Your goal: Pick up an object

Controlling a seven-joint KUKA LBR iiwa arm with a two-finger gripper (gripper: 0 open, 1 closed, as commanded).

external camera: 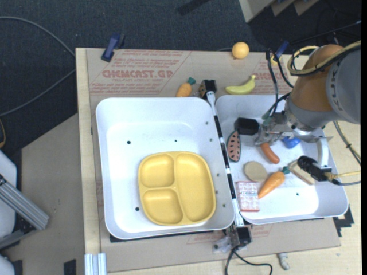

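The claw (269, 135) hung at the frame's right over a small orange sausage (270, 152); its grip state couldn't be told. Descending straight, centred, would seat it best.

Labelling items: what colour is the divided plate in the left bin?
Yellow; the divided plate shows in the camera view.

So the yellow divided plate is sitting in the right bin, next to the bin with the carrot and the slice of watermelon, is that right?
Not quite. The camera view shows the yellow divided plate in the left bin, not the right one. The rest holds: the carrot and the slice of watermelon lie in the right bin beside it.
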